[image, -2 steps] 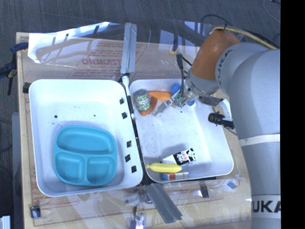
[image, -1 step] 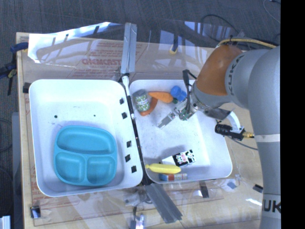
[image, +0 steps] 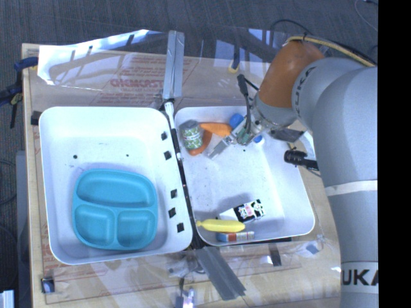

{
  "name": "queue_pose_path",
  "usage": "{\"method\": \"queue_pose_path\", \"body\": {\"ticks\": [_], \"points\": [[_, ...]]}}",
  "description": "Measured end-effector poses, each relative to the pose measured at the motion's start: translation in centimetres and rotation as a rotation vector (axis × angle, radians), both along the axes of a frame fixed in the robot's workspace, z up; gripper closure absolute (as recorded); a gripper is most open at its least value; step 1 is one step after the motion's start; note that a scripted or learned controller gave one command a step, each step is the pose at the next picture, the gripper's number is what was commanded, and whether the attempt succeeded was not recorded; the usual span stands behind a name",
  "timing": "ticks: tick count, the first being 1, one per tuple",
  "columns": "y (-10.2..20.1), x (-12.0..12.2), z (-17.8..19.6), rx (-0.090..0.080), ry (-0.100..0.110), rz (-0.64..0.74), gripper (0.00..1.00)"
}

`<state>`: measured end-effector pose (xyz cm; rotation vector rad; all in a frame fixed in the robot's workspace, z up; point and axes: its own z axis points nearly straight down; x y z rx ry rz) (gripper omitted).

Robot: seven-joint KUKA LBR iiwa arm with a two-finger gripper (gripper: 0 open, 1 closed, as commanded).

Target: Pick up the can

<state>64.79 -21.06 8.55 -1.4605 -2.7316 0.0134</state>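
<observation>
The right bin holds the can, just left of the fingers, seemingly open and empty; the left bin holds a blue tray.

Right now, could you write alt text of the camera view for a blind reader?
The grey arm's gripper hovers in the right white bin beside a small green-labelled metal can and an orange carrot-shaped toy. The left white bin holds a blue sectioned plastic tray.

Single fixed overhead camera, angled downward, covers both shallow white plastic bins; arm enters from right.
</observation>
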Motion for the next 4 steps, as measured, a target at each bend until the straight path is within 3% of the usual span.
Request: {"method": "queue_pose_path", "body": {"ticks": [1, 2, 3, 4], "points": [[0.0, -10.5, 0.4, -0.016, -0.035, -0.234, 0.00], [0.0, -16.6, 0.5, -0.017, -0.040, -0.230, 0.00], [0.0, -16.6, 1.3, -0.016, -0.038, -0.228, 1.00], [5.4, -8.9, 8.2, -0.023, -0.035, -0.481, 1.00]]}}
